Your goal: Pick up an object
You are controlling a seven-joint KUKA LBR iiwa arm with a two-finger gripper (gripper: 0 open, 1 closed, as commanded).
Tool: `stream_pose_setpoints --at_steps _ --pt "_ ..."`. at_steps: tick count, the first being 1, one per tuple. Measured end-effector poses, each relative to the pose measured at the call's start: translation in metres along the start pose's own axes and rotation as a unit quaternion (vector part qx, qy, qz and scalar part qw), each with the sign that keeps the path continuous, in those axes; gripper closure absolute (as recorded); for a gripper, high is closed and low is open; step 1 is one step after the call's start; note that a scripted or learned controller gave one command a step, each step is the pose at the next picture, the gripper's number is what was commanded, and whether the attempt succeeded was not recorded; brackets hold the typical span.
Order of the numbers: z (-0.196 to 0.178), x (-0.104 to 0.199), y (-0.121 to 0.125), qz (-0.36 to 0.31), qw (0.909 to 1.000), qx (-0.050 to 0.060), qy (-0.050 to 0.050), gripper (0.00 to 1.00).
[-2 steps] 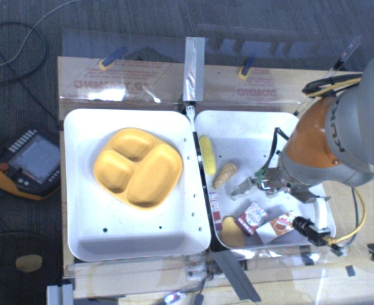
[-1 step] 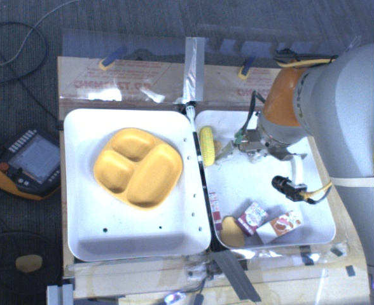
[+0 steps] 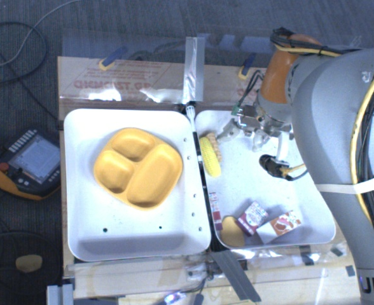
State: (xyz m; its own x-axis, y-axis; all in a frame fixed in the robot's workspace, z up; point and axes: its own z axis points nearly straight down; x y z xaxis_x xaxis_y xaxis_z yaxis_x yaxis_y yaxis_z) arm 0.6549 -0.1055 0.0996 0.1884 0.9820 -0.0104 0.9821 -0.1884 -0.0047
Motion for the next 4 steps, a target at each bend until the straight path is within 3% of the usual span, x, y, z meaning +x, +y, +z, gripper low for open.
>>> stream_pose_setpoints --at_steps 1,2,3,4 --pt "0.01 0.004 0.008 -0.042 0.9991 -0.006 0.002 0.0" --pt "-0.01 -0.034 -0.025 -0.029 0.9996 -0.001 0.003 0.0" --pt "0.01 -0.058 -0.037 -0.176 0.9843 -0.008 0.004 0.0" --pt "0.01 -0.055 -0.112 -0.25 0.9681 -0.011 0.002 0.0"
